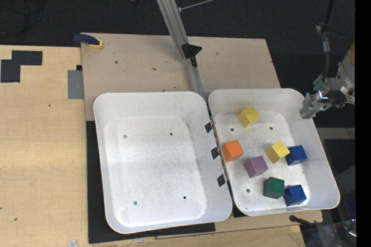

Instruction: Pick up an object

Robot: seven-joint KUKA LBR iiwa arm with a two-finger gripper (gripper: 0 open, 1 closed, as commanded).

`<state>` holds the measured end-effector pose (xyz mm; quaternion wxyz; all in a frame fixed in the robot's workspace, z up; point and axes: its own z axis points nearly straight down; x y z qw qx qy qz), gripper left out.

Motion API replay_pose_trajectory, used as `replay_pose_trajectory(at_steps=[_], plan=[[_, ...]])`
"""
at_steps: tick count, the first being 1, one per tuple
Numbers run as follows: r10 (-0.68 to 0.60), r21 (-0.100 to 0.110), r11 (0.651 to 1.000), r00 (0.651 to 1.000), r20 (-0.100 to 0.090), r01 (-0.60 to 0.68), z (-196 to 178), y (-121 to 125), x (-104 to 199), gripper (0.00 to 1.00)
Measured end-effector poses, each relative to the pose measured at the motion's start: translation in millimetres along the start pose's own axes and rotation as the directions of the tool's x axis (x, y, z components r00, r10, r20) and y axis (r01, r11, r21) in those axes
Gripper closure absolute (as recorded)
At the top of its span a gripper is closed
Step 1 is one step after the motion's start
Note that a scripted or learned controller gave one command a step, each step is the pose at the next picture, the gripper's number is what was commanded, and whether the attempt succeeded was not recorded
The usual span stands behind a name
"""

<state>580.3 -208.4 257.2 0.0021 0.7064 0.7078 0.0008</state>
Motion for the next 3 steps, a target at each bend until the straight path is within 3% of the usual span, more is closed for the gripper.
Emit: replay_pose_trajectory(at_steps=[1, 3], plan=[[-0.004, 0.004, 1.0, 1.0, -0.002, 0.004, -10.5, 0.3, -0.3, 1.0], [-0.003, 0.007, 1.0, 1.0, -0.004, 0.003, -9.7, -9.9, 115.3, 1.0]])
